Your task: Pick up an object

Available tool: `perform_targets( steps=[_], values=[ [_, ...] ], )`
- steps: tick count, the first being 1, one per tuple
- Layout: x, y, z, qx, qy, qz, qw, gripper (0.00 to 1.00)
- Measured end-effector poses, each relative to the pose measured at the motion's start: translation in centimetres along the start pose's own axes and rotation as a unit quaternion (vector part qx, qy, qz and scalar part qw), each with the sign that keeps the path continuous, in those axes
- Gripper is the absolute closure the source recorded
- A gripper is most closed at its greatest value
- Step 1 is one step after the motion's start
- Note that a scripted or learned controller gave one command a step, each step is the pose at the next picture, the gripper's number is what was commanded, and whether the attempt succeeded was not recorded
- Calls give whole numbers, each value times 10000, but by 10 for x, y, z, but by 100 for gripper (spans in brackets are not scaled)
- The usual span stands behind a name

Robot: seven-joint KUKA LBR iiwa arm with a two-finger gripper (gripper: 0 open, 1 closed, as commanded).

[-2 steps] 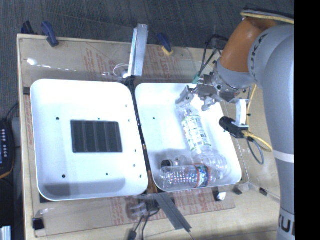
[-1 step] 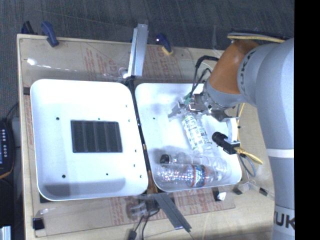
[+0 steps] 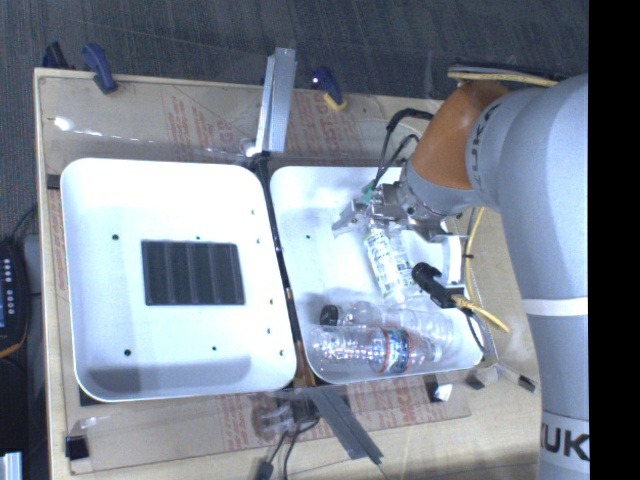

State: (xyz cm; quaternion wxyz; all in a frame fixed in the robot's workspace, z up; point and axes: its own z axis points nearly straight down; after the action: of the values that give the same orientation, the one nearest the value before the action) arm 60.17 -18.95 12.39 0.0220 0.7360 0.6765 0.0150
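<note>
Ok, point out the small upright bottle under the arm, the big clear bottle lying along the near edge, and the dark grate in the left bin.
small bottle [image 3: 386,258], camera view, on its label.
big clear bottle [image 3: 375,348], camera view, mid-body.
dark grate [image 3: 193,273], camera view, its centre.

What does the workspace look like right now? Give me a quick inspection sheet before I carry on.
Surface: wooden bench bearing two shallow white bins, left bin and right bin.
Job's things: clear plastic bottle with a black cap lying along the right bin's near wall; small clear labelled bottle lying further back, under the wrist.
Clutter: dark ribbed rectangular panel in the left bin.
Grippers: gripper low over the right bin at the small bottle's top end; grip not readable.
Cables: yellow cable and black cable at the wrist.
Surroundings: blue clamps on the bench's far edge; dark carpet.
</note>
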Motion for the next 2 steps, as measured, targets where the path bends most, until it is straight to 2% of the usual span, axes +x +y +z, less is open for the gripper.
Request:
perform_targets(
  steps=[1,2],
  values=[
    [-11,-18,8,212,57,-518,9984,0],
    [-25,-58,-19,266,63,-658,9975,0]
  ],
)
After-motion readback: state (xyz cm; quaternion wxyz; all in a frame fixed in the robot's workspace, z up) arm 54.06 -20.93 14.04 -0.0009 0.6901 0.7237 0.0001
